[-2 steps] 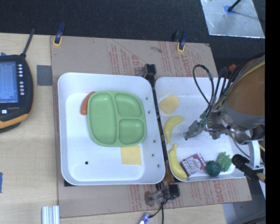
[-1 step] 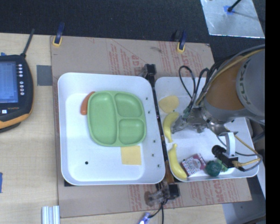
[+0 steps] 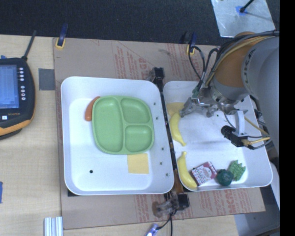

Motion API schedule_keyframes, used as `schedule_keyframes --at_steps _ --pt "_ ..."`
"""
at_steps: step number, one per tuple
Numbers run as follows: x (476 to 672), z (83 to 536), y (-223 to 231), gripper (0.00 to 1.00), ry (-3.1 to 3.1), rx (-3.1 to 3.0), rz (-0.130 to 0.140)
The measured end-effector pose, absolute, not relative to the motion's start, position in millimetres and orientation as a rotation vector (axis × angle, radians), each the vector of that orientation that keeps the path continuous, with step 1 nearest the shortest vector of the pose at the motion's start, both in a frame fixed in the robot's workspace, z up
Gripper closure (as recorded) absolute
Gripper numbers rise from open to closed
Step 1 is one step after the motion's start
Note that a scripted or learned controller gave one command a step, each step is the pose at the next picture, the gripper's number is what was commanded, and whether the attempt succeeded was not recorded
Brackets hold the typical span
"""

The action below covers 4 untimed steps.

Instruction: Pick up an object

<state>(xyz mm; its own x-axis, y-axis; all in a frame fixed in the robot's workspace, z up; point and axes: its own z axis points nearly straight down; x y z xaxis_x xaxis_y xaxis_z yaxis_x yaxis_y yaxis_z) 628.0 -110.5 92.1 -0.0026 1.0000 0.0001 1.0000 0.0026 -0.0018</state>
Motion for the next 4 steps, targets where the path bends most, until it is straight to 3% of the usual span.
schedule_keyframes --at_steps 1,2,3,4 --pt "657.0 186.4 -130.2 0.0 -2.227 -2.216 0.001" --pt "611.0 149.7 -106.8 0.0 -2.223 -2.215 0.006" --pt "597.9 101.6 -96.2 0.0 -2.222 -2.218 0.004" --pt "656.2 92.0 -136.0 0.0 -2.224 -2.217 0.003"
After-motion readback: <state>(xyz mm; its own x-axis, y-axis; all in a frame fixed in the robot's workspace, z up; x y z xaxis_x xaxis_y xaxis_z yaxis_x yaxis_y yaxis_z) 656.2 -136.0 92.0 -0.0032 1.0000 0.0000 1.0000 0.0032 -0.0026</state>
